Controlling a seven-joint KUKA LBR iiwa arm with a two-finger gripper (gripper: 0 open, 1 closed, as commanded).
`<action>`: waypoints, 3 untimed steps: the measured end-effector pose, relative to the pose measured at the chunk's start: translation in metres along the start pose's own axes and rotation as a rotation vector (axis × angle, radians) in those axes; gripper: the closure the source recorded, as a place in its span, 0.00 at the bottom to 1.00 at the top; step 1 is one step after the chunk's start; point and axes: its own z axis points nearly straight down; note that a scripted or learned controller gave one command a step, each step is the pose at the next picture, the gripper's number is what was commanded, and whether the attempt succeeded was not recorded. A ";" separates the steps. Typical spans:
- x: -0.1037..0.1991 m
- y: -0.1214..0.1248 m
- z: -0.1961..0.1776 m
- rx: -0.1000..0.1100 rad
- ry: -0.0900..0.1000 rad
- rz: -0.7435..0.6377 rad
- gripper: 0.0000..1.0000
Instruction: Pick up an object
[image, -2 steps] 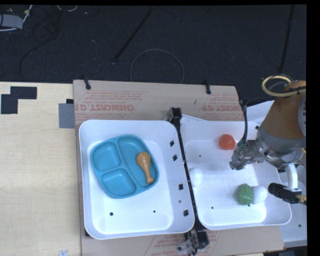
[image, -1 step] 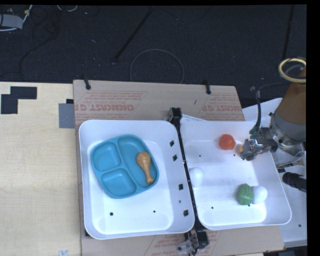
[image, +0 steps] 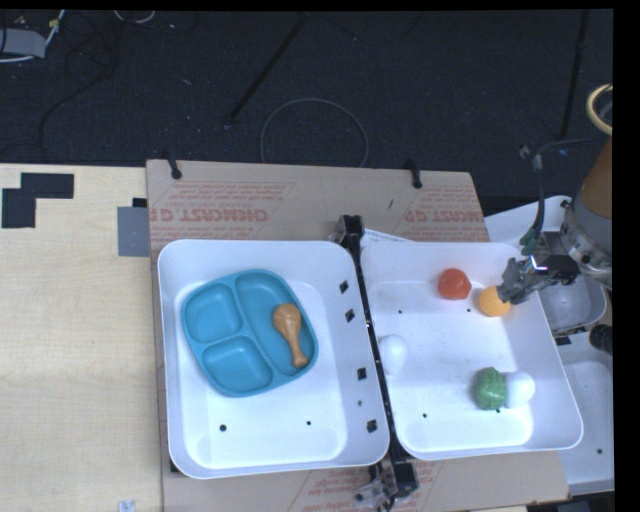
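My gripper (image: 517, 277) sits at the right bin's far right rim, its dark fingers right beside a small orange ball (image: 492, 302). The view is too small to tell whether the ball lies between them. A red ball (image: 454, 284) rests a little to the left in the same bin (image: 450, 440). Near that bin's front right corner lie a green lumpy piece (image: 489, 388) and a white ball (image: 520, 387), touching each other. A white egg-like thing (image: 392, 350) lies by the bin's left wall.
The left bin (image: 250, 450) bears a blue divided plate (image: 215, 320) with a tan drumstick (image: 290, 333) in its right compartment. A black divider (image: 362, 340) runs between the bins. Cardboard lies under both.
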 end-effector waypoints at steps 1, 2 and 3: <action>0.044 -0.013 0.012 0.007 0.003 -0.002 1.00; 0.103 -0.011 0.015 0.007 0.004 -0.004 1.00; 0.154 -0.008 0.027 0.008 0.003 -0.002 1.00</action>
